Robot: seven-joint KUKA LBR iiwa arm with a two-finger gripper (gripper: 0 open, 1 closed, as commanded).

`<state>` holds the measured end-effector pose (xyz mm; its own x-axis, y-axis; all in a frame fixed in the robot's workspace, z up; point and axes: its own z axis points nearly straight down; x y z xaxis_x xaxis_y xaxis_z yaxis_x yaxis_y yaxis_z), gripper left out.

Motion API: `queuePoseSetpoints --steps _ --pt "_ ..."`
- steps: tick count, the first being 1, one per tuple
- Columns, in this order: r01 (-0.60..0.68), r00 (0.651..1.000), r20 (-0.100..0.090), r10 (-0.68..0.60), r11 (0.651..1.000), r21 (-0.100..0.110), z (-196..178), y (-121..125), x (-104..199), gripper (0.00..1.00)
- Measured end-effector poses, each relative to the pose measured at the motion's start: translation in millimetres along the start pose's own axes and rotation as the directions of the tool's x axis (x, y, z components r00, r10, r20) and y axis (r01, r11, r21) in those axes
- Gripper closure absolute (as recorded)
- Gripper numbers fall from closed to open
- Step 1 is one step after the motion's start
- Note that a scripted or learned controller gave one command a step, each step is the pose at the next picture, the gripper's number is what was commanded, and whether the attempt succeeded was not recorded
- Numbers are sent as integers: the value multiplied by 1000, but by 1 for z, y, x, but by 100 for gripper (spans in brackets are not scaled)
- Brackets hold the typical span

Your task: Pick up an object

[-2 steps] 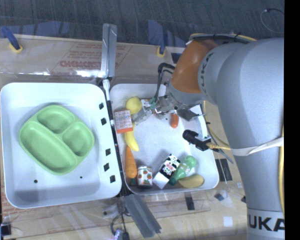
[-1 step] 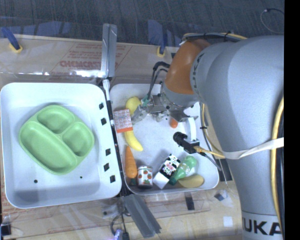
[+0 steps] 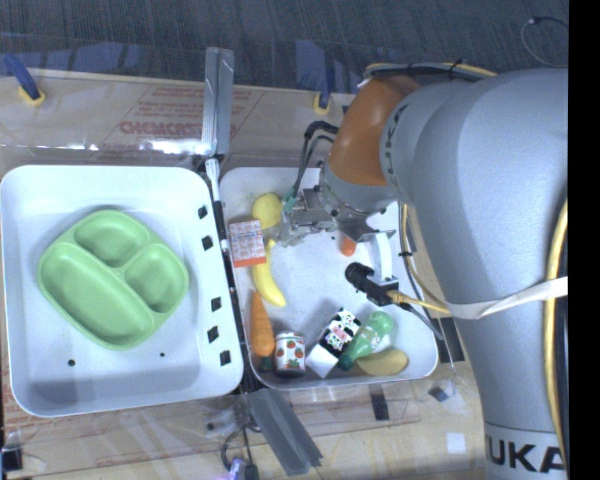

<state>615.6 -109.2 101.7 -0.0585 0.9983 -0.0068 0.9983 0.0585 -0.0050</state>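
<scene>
- Where the bench [image 3: 110,438] comes nearest the camera, its pale top shows below the two bins, and the grey arm [image 3: 500,218] rises large at the right with part of its maker's name on the base.
- Along the near wall of the right bin [image 3: 420,363] lies a row of small things: an orange carrot [image 3: 262,326], a small printed can [image 3: 289,353], a black-and-white cow-patterned carton [image 3: 332,340], a green bottle [image 3: 368,336] and a tan potato-like piece [image 3: 384,362]; the carton, bottle and tan piece touch or overlap.
- A little farther in, a yellow banana [image 3: 269,286] lies just above the carrot, and a small red-and-white packet [image 3: 246,242] sits against the bin's left wall.
- Left of all this, the left bin [image 3: 40,388] holds a green divided plate [image 3: 113,277] with three compartments, tilted somewhat in the bin.
- Toward the middle of the right bin, a black fitting with a cable [image 3: 368,283] hangs off the arm over the bin floor.
- Farther still, the end effector [image 3: 302,218] is low in the far part of the right bin, just beside a yellow lemon-like fruit [image 3: 267,211]; I cannot tell how it is set, nor whether it touches the fruit.
- A small orange-red thing [image 3: 348,247] peeks out under the wrist.
- Beyond, the orange band [image 3: 365,138] curves above the wrist, and clear sheeting [image 3: 110,118] with red print covers the far bench.
</scene>
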Motion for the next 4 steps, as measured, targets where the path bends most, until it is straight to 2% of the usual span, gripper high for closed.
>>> queuePoseSetpoints --steps 1,2,3,4 --pt "-3 1000 5 3 1000 -3 -1 0 -4 0" --pt "1 1000 2 -1 1000 3 -8 0 -2 100" --pt "1 1000 2 -2 1000 3 -8 0 -2 0" --pt "5 1000 0 -5 1000 8 -16 0 -1 100"
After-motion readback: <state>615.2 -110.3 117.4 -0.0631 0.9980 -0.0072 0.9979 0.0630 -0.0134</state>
